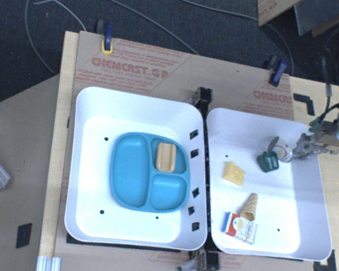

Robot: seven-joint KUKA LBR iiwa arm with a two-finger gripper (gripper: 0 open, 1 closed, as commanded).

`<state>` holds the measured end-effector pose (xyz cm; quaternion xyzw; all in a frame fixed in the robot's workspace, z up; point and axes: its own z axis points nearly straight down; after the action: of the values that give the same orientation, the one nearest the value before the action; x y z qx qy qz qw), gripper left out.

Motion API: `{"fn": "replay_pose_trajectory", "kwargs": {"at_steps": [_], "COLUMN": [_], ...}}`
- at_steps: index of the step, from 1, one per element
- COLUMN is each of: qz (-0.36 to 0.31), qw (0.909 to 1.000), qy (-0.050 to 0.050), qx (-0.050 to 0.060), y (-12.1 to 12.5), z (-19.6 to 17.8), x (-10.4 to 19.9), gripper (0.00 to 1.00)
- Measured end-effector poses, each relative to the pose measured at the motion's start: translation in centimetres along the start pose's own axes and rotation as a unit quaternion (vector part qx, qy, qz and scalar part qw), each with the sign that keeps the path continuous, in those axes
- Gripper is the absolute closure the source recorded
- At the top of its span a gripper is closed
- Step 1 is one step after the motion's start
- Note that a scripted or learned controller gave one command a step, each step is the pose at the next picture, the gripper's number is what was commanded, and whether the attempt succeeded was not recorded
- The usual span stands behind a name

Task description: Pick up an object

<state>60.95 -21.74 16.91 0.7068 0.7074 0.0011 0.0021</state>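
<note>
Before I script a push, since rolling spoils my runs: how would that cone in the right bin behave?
The cone lies on its side on the right bin, so it would likely roll in a curve. It looks light and probably skids easily. Its taper may slip from the claw.

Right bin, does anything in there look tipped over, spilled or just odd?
Nothing spilled or broken. The small tan ice-cream cone lies on its side beside the red-and-white carton, also lying flat. The yellow cheese wedge and dark green cup lie scattered.

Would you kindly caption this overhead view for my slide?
Gripper at a green object in the right bin; blue tray left.
</note>
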Motion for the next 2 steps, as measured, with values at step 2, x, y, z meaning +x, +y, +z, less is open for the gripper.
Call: {"fn": "replay_pose_trajectory", "kwargs": {"at_steps": [2], "qz": [0.000], "qw": [1.0000], "qy": [0.000], "qx": [0.001], "y": [0.22], "z": [-5.09], "x": [-0.04], "gripper": [1.00]}}
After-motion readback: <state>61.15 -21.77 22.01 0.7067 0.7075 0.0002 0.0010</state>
